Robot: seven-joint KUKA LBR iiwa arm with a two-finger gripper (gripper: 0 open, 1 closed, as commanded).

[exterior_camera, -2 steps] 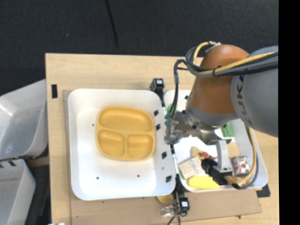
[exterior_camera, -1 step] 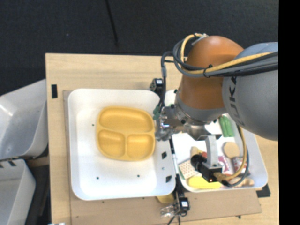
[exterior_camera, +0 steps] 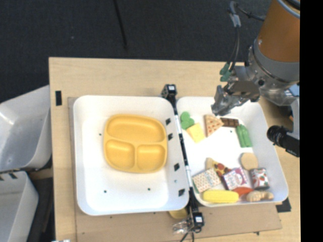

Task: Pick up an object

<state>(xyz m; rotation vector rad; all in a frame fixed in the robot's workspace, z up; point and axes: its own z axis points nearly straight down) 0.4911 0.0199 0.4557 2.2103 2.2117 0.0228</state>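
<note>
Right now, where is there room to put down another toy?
Bare floor rings the yellow tray in the left bin. In the right bin, a patch lies between the green piece and the yellow block. Its near end is crowded with toy food.

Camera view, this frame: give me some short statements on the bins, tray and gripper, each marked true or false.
1. The yellow divided tray lies in the left bin. True.
2. The toy food items are piled in the left bin. False: they lie in the right bin.
3. The gripper is above the far end of the right bin, near the pizza slice. True.
4. The corn cob lies at the far edge of the right bin. False: it lies at the near edge.
5. The yellow divided tray carries a green toy. False: its compartments are bare.
</note>
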